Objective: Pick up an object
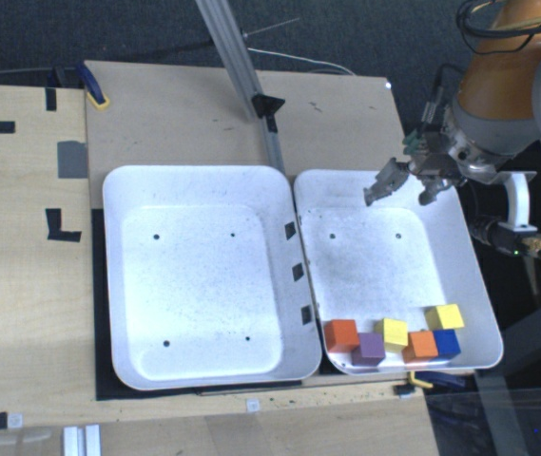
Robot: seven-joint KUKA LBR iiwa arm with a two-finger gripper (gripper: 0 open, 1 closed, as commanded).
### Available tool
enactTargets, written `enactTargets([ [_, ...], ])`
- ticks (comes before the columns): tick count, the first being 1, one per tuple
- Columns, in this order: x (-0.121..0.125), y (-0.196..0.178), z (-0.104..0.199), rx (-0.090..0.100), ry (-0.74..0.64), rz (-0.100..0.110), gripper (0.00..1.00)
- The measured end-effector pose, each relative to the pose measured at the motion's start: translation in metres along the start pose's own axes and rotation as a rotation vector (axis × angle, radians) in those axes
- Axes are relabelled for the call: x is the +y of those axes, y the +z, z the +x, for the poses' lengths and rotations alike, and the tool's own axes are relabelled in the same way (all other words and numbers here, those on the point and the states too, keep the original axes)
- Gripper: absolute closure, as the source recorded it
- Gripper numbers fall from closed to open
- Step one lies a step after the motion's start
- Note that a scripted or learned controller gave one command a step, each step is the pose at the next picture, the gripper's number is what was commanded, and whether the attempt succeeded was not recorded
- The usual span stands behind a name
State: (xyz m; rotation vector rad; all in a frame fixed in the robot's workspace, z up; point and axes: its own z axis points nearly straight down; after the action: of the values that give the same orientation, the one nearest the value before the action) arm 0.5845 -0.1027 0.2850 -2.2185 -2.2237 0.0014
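Hovering over the right bin's (460, 255) far edge, the gripper (406, 190) has its fingers spread, grasping nothing. Coloured blocks (394, 336) cluster along the bin's near wall, well apart from it.

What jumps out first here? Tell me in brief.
The bright blocks huddled along the near edge of the right bin: orange, purple, yellow and blue. Then the gripper, open and holding nothing, over that bin's far edge. The left bin is bare white beside it.
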Motion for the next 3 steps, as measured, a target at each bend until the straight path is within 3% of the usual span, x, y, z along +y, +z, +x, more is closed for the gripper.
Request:
enactTargets([
  [2,0.028,-0.003,0.022,0.0,0.0,0.0,0.0],
  [3,0.074,0.025,0.051,0.0,-0.002,0.001,0.0],
])
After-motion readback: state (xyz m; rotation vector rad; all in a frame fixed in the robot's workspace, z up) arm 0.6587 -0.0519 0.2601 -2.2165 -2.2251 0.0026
